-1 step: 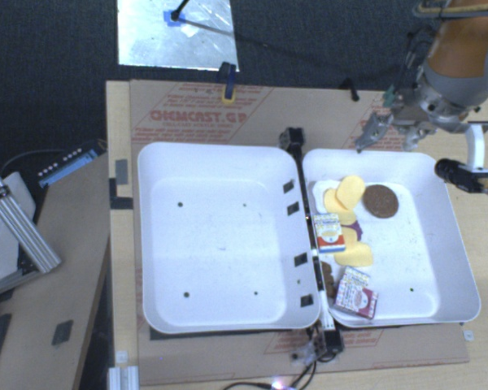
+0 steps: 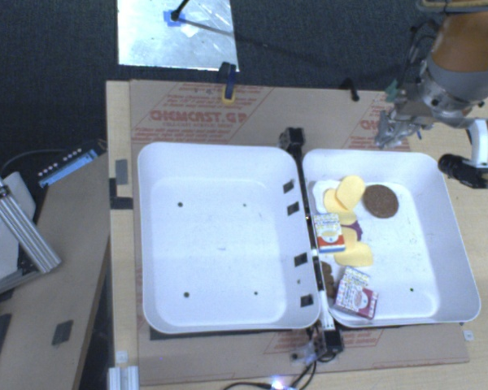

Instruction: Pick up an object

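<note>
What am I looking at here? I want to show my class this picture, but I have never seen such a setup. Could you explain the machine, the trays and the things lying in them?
This is one photo from a camera fixed above a bench, looking down at a slant. The grey and orange machine at the upper right is a robot arm; its gripper hangs just beyond the far edge of the right tray, holding nothing that I can see. The left tray sits beside it. In the right tray lie toy foods bunched near its left side: a brown round cookie, yellow pieces and two small printed cartons.
</note>
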Tool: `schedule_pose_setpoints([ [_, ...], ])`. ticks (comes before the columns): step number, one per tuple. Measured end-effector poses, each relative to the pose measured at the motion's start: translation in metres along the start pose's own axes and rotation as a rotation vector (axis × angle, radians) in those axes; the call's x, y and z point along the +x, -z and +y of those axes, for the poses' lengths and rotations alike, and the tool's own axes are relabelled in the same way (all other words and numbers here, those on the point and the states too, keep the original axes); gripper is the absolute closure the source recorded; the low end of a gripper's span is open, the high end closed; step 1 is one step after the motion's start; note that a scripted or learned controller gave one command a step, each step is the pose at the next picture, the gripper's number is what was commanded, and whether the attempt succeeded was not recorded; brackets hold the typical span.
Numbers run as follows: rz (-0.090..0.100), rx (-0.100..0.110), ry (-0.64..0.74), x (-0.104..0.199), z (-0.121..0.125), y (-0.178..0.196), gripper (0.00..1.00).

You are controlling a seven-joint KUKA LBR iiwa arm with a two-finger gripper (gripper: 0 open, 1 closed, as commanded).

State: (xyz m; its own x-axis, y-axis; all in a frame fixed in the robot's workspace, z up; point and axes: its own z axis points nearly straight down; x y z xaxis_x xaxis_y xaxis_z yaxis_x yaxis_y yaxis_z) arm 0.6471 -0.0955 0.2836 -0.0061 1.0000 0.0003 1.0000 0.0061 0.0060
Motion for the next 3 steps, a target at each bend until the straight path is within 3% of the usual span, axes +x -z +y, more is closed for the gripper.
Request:
schedule_pose_setpoints([
  [1,0.002,0.008,0.003,0.063,0.0,-0.064,1.0],
  [2,-0.002,-0.011,0.0,0.052,0.025,0.064,1.0],
  [3,-0.003,-0.006,-0.009,0.002,-0.012,0.147,1.0],
])
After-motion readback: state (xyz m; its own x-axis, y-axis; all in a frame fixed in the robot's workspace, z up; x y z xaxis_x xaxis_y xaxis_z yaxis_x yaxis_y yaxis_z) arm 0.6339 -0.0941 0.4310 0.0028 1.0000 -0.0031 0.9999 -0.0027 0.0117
